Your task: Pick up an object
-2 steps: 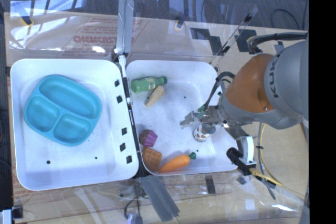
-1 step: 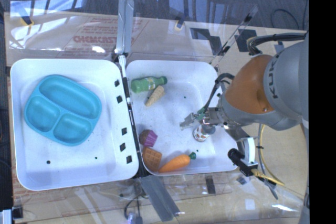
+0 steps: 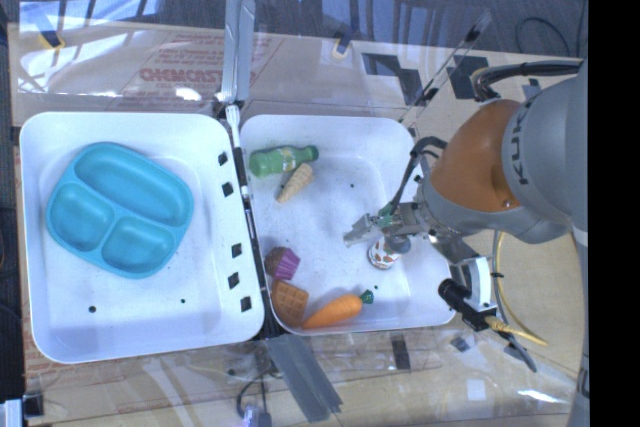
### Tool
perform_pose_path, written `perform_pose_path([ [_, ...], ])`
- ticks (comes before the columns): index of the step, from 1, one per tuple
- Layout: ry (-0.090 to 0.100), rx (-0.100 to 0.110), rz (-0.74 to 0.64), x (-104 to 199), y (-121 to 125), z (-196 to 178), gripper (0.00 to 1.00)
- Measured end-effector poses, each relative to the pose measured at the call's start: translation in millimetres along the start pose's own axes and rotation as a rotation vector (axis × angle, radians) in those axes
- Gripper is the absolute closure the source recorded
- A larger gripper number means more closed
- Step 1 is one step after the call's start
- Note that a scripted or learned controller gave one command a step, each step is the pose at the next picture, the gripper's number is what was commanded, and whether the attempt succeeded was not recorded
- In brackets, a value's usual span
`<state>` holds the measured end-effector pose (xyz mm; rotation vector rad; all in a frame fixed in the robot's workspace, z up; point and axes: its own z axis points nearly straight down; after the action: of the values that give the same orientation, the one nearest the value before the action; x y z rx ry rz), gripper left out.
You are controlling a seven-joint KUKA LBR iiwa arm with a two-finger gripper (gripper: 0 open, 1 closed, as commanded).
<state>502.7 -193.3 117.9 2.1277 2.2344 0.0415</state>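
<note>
My gripper (image 3: 378, 237) hangs over the right side of the right bin (image 3: 330, 130), just above a small round brown-and-white object (image 3: 382, 258). The fingers' state is not readable from this angle. Nothing visibly sits between them. Other toys lie in the same bin: a green bottle (image 3: 281, 159) and a cream cone-shaped piece (image 3: 294, 182) at the back left, a purple piece (image 3: 284, 263), a waffle-like brown piece (image 3: 290, 300) and an orange carrot (image 3: 335, 310) along the front.
The left bin (image 3: 40, 315) holds a blue divided plate (image 3: 120, 208). A central divider with black clips (image 3: 236, 235) separates the bins. The grey arm with its orange band (image 3: 480, 170) fills the right side, with cables beside it.
</note>
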Motion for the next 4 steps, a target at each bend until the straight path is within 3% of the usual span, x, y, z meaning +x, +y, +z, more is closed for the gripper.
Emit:
perform_pose_path([
  [2,-0.003,0.001,-0.070,-1.6,-0.3,0.6,0.00],
  [3,-0.009,-0.005,0.057,-10.1,11.5,2.1,0.00],
  [4,0.027,0.062,-0.050,-8.4,-28.1,25.4,0.00],
])
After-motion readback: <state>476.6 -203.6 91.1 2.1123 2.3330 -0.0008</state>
